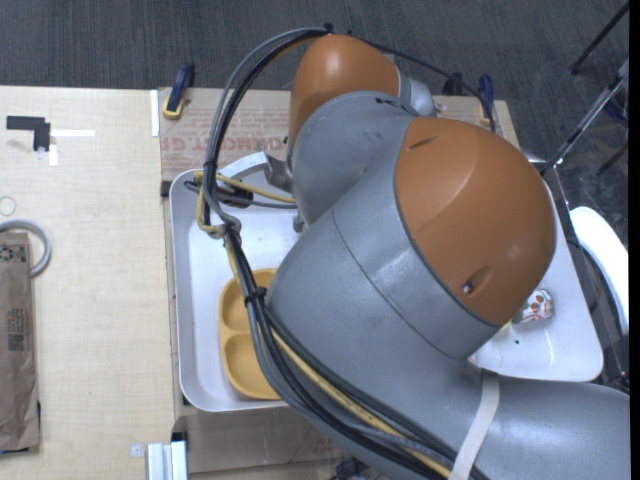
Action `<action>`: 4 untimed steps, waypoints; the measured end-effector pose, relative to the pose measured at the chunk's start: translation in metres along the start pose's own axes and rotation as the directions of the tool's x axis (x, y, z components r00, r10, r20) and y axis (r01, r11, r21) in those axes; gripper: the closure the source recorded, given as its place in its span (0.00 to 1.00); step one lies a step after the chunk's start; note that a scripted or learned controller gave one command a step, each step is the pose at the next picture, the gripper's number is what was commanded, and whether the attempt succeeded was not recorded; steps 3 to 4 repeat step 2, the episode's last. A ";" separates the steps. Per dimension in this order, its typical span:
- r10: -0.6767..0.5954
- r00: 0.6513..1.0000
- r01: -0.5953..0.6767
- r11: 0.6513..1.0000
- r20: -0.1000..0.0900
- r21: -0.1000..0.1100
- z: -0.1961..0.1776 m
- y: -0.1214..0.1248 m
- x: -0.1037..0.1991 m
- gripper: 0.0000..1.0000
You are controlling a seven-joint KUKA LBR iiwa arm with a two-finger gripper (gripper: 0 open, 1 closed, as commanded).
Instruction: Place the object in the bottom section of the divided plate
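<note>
Small red-and-white object [536, 308], too tiny for me to name more closely, lies on the floor of the right-hand white bin [560, 358], peeking out just beside the arm's orange joint cap [475, 218]. I take it to be the piece I am meant to move, though that is my reading and not something the view confirms.

Well apart from it, in the left-hand white bin [183, 298], sits the yellow divided plate [243, 340]. I see two of its compartments, one above the other in the view, with the lower one nearest the bin's front rim; the rest of the plate is hidden under the KUKA arm [380, 308]. A bundle of black and yellow cables [235, 243] runs along the arm and crosses the plate's edge.

The arm's bulk covers the middle of both bins, and I cannot tell whether the gripper is released or clenched, or whether it carries anything.

Judging by the object resting in the other bin, I reckon the pick is not done. The next move calls for bringing the tool over the right bin, closing on that small piece squarely, then carrying it across to the plate's bottom section. Its size makes a miss likely.
</note>
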State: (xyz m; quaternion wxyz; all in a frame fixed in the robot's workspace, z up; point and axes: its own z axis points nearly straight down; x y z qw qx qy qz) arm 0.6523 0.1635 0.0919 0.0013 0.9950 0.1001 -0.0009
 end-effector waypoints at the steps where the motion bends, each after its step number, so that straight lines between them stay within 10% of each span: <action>1: -0.001 1.000 0.001 1.000 0.002 -0.003 -0.009 0.002 0.000 1.00; 4: 0.000 1.000 0.000 1.000 0.000 0.000 -0.013 -0.008 -0.001 1.00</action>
